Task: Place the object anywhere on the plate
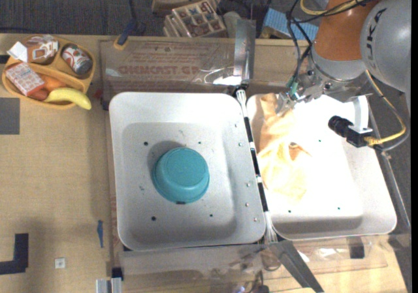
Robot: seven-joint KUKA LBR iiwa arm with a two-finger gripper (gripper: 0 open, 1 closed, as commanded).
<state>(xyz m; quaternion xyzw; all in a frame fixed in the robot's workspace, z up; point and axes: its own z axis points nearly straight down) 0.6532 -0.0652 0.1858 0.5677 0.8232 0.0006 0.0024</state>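
Fingers of the tool (285, 100) are too washed out by glare for me to tell their state. It hangs over the far left corner of the right bin (346, 213), just above a pale yellow cloth (282, 154) lying crumpled along that bin's left side. Left of the cloth, in the other bin (130, 115), sits a teal plate (181, 174).

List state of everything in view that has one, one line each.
teal plate: upside down, flat in the left bin, nothing on it.
yellow cloth: crumpled, lying along the left side of the right bin, top corner lifted toward the tool.
tool: low over the cloth's top corner in the right bin.
banana: in the yellow tray on the bench, top left.
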